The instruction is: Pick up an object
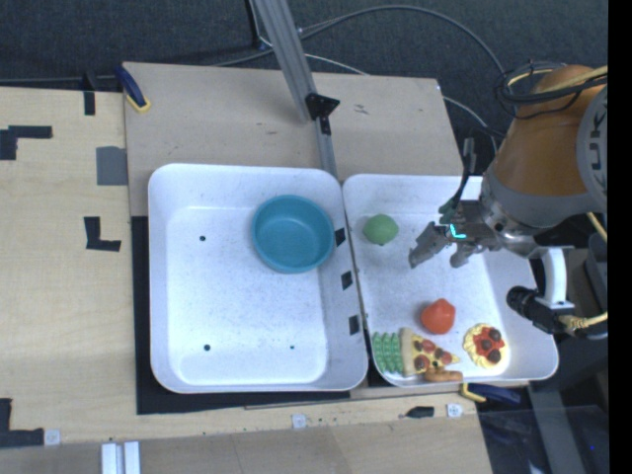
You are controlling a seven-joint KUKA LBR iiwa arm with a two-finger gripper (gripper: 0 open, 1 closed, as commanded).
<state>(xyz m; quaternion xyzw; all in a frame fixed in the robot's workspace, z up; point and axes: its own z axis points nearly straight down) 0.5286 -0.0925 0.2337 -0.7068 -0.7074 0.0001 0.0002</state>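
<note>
My gripper [441, 252] hangs over the middle of the right bin [395, 194], its two dark fingers spread apart with nothing between them. A green ball [380, 229] lies to its left near the bin's far left corner. A red tomato-like object [438, 316] sits below the gripper. Along the bin's near edge lie a pizza slice toy [415, 355] and a small round tart with red topping [485, 345].
The left bin [197, 294] holds a blue bowl [292, 233] near its far right corner. A grey pole [291, 57] slants down to the seam between the bins. The arm's orange band [548, 136] stands at the right.
</note>
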